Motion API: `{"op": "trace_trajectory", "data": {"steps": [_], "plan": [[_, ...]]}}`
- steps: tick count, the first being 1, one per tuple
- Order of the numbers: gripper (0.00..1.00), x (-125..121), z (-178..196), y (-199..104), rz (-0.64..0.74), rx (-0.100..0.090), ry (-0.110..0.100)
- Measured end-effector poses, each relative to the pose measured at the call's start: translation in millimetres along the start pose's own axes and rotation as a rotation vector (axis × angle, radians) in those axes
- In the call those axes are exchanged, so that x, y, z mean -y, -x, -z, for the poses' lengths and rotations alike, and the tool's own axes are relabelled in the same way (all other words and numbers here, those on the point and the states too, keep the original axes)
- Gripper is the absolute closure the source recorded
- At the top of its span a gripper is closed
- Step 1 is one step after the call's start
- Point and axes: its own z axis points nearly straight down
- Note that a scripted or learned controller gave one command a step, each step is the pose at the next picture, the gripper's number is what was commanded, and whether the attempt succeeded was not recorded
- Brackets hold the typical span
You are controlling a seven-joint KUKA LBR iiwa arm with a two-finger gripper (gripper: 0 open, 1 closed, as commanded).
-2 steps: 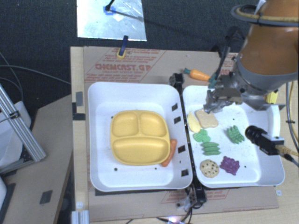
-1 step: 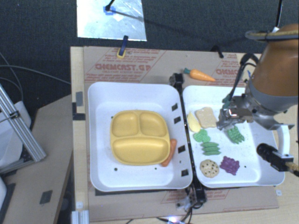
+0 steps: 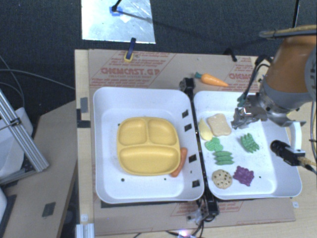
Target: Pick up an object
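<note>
In the right bin point(image 3: 285, 185), nearest, lie one cookie point(image 3: 222, 178) and one bunch of grapes point(image 3: 243, 175). Farther in are three green vegetables: point(image 3: 224, 157), point(image 3: 213, 144), point(image 3: 249, 143). Beyond them sit one bread slice point(image 3: 219, 125) and one pale yellow piece point(image 3: 204, 130). The left bin point(image 3: 106, 182) holds one yellow tray point(image 3: 147, 145) with one sausage point(image 3: 179, 162) at its right edge. The gripper point(image 3: 241, 117) hangs over the right bin's far part, beside the bread; whether it is open I cannot tell. One carrot point(image 3: 212, 80) lies on the bench beyond.

Dark carpet point(image 3: 39, 29), tan bench point(image 3: 54, 133)
</note>
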Motion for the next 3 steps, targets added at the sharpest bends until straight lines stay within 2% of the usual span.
{"op": "trace_trajectory", "data": {"steps": [1,2,3], "plan": [[1.0,58,-67,-11,0.002,-0.005,-0.008],[1.0,55,-69,-61,0.011,-0.005,0.002],[1.0,53,99,-90,0.012,-0.006,0.021]]}}
